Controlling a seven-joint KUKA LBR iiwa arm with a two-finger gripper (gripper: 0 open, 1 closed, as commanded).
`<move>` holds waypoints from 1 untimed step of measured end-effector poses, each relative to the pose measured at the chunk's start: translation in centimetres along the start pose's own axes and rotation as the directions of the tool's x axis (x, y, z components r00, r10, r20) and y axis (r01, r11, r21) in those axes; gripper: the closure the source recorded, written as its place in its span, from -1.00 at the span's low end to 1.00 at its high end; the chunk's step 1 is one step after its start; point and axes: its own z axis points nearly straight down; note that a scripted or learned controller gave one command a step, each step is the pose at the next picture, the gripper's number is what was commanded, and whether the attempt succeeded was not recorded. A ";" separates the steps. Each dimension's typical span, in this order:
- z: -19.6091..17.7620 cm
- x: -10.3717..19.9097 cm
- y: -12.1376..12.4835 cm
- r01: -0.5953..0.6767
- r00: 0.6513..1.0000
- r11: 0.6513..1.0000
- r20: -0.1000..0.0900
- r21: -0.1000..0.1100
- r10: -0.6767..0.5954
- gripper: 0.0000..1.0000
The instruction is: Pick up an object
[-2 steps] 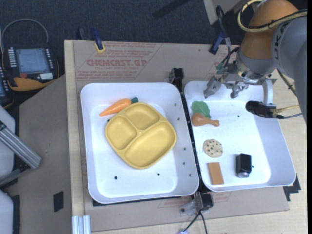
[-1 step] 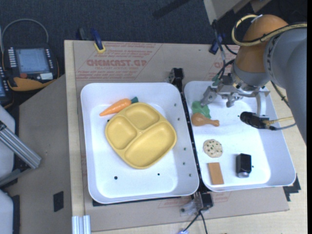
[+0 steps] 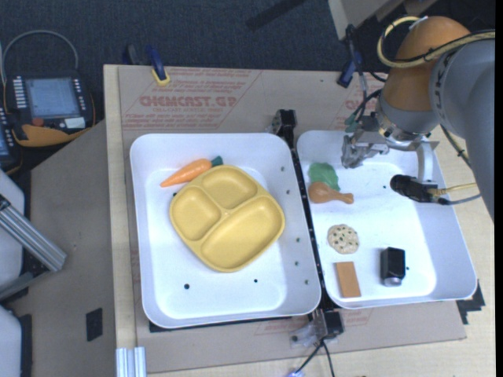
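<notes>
The gripper (image 3: 351,157) of the grey and orange arm (image 3: 440,77) hangs over the far left corner of the right-hand bin (image 3: 448,242), with nothing visibly caught in it. From this angle I cannot tell whether the claw is open or closed, as its tip is small and blurs against the white floor. Just beside it, toward the divider, lies a green toy leaf (image 3: 322,173), touching a tan drumstick (image 3: 330,195) below it. Nearer the front of the same bin sit a speckled cookie (image 3: 343,239), a brown rectangular cracker (image 3: 346,279) and, apart to the right, a small black block (image 3: 392,264). The left-hand bin (image 3: 157,273) holds a yellow divided plate (image 3: 228,217) set at an angle, and an orange carrot (image 3: 186,172) lies against the plate's far edge, its green top partly hidden behind the rim. Both bins rest on a sheet of printed cardboard (image 3: 204,93), and the arm's upper part is cut off by the frame.
</notes>
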 end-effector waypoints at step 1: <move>-6.4 0.4 0.0 0.001 1.000 1.000 0.001 -0.006 -0.001 1.00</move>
